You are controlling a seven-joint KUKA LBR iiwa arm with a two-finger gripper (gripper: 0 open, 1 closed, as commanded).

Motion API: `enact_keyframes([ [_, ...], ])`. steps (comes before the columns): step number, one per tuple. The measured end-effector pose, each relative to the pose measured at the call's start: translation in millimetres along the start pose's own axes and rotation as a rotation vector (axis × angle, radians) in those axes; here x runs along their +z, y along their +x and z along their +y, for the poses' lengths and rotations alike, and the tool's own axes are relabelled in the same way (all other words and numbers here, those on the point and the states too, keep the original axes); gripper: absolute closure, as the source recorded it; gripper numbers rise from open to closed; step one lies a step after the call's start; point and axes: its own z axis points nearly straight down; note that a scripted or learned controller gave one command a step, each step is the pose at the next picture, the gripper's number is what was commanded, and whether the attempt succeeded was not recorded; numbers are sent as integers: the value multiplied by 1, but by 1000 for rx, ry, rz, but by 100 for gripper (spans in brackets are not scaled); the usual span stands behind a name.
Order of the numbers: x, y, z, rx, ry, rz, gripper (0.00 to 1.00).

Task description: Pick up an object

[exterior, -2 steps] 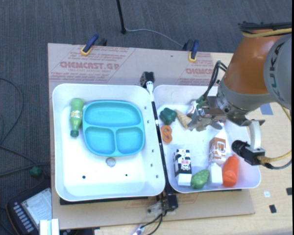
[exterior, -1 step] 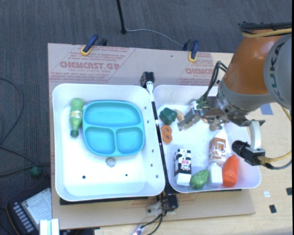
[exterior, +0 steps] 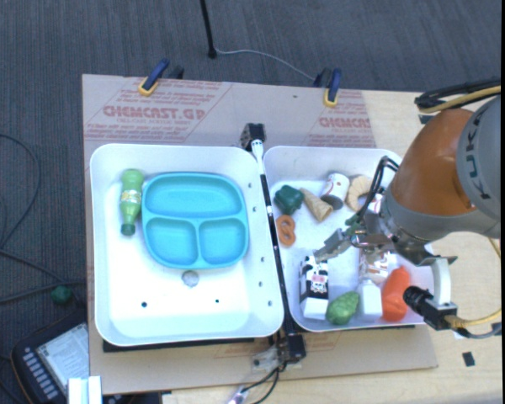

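My gripper hangs over the middle of the right bin, reaching in from the right below the grey and orange arm. Its fingers stand spread open, one grey finger pointing left, and I see nothing between them. Just below-left of it stands a black and white carton. A green lumpy fruit, a white piece and an orange object lie along the bin's near edge. Further back lie a dark green object, an orange ring, a tan cone and a white and brown item.
The left bin holds a blue divided plate, a green bottle at its left and a small grey object. A tan disc sits partly under the arm. Clamps hold the cardboard at the back.
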Motion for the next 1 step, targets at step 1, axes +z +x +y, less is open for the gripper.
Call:
enact_keyframes([
  [1, 96, -10, 4, -2, -12, 1, 0],
])
